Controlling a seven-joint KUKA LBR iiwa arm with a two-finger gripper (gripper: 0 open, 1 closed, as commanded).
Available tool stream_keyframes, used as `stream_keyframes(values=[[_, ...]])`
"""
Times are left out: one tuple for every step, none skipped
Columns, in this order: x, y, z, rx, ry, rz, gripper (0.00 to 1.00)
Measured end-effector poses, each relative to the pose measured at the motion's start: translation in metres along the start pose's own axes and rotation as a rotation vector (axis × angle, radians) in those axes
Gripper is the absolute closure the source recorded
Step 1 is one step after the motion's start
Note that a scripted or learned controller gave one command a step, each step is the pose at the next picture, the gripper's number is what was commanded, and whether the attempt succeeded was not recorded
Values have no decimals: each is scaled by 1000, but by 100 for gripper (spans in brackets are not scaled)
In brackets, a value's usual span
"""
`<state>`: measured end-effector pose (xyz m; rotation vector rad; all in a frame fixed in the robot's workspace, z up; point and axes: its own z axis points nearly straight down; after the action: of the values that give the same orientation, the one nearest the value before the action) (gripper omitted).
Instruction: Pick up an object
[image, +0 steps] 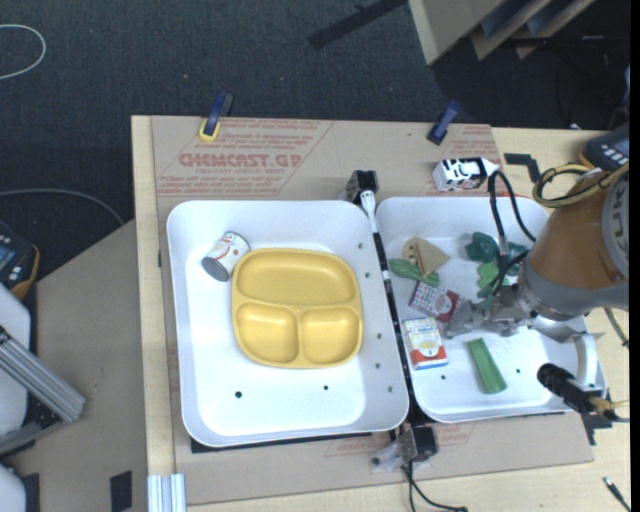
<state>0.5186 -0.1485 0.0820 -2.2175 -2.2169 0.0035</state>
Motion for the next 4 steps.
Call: stream_keyframes(values=[[-1,1,-13,-7,-3,3,100],[0,-1,-76,-12,-5,-2,100],[10,4,-131,-14,-5,-3,100],[10,5,-144,-10,-5,-2,100]])
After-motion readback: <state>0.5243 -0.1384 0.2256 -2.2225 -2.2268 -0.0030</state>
